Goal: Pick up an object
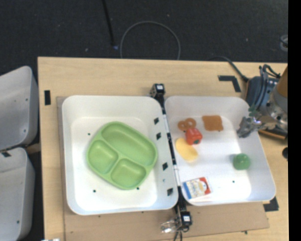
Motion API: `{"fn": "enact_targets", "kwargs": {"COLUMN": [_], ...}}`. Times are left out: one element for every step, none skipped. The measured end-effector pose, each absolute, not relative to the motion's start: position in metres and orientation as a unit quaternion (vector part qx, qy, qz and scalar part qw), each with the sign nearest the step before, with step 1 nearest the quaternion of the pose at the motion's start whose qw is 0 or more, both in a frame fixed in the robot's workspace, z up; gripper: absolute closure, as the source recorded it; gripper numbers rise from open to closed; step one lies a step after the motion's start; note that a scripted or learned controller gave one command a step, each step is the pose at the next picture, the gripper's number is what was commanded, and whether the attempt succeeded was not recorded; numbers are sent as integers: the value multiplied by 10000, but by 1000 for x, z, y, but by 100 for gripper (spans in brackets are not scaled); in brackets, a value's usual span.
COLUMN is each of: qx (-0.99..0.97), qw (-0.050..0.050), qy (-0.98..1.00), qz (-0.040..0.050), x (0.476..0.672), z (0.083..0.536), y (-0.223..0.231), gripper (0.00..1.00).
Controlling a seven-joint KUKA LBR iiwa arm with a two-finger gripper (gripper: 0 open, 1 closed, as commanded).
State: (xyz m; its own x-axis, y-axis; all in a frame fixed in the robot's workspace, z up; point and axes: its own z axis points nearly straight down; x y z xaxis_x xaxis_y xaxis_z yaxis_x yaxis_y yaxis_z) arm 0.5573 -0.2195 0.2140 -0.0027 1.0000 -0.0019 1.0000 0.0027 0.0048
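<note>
The right bin holds several small objects: a pretzel-shaped ring, a brown square piece, a red block, a yellow lemon-like piece, a green ball and a small white packet with red and blue print. My gripper hangs at the bin's right rim, above and slightly right of the green ball. Nothing shows between its fingers.
The left bin carries a green divided plate. A black divider with clips runs between the two bins. The arm's grey wrist stands over the bench's right edge. White chairs stand left of the bench.
</note>
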Motion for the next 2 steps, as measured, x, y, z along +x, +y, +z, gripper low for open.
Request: {"fn": "enact_targets", "kwargs": {"qx": [7046,7042], "qw": [13,13], "qy": [7096,7100], "qz": [14,17], "x": [566,575], "z": [228,241], "y": [-170,-117], "gripper": [100,100]}}
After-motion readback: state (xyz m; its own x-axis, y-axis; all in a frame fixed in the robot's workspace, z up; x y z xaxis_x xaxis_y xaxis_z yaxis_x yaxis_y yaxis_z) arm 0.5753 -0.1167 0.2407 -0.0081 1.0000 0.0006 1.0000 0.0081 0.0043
